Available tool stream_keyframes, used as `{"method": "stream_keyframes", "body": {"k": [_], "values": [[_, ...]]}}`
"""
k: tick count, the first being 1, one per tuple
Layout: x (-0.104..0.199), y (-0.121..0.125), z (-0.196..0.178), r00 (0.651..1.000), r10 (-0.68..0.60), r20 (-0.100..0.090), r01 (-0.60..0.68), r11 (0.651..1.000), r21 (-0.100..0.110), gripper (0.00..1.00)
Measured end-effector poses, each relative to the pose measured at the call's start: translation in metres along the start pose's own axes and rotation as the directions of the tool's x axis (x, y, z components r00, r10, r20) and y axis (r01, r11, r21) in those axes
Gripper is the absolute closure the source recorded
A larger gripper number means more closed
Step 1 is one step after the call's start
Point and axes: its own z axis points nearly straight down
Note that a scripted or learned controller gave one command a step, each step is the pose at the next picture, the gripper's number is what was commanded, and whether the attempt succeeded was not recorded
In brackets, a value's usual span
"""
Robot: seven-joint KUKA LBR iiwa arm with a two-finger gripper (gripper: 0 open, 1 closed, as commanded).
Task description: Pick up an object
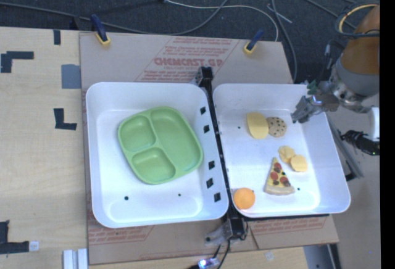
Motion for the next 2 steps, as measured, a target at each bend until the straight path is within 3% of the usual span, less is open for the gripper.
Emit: {"method": "stream_keyframes", "body": {"k": [2], "values": [[0.102, 0.003, 0.010, 1.000, -0.004, -0.002, 0.004, 1.000, 0.006, 1.00]]}}
